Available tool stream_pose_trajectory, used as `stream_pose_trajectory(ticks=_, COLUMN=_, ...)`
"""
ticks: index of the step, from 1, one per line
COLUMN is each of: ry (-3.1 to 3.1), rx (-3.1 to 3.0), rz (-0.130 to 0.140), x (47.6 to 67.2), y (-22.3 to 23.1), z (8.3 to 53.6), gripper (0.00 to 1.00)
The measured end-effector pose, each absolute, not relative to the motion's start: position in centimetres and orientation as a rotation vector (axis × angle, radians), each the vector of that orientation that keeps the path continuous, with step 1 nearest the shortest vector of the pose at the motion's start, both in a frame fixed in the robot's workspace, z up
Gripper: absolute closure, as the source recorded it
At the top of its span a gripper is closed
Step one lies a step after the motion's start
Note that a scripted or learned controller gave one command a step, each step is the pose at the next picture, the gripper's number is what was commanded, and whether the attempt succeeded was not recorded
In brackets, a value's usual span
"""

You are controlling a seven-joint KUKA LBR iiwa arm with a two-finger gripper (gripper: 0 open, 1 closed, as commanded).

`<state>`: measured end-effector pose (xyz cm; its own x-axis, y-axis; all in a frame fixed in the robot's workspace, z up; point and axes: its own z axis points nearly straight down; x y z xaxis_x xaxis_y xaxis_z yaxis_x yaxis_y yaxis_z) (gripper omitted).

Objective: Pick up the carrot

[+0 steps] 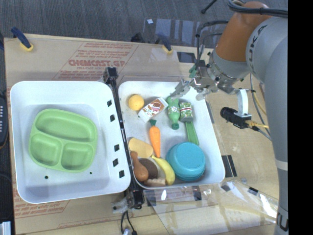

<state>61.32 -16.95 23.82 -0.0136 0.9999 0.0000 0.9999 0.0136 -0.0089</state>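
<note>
The carrot [154, 141] is orange with a green top and lies lengthwise near the middle of the right bin [211, 131], leaf end pointing to the far side. My gripper [180, 89] hangs over the far right part of that bin, above a green bottle [173, 114]. It is up and to the right of the carrot and apart from it. Nothing of the carrot is covered.
Around the carrot lie a yellow lemon [136, 102], a red-and-white packet [153, 107], a green labelled can [185, 110], a blue bowl [186, 161], a banana [165, 169] and a brown drumstick [139, 166]. The left bin [19, 102] holds a green divided plate [62, 140].
</note>
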Motion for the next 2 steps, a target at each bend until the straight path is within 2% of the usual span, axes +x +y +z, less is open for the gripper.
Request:
stream_pose_trajectory(ticks=1, ry=-2.308, rx=-2.106, rz=0.019, x=56.9, y=-10.0, z=13.5, gripper=0.0)
stream_pose_trajectory(ticks=2, ry=-1.941, rx=-2.455, rz=0.014, x=55.2, y=-11.6, z=9.0, gripper=0.0)
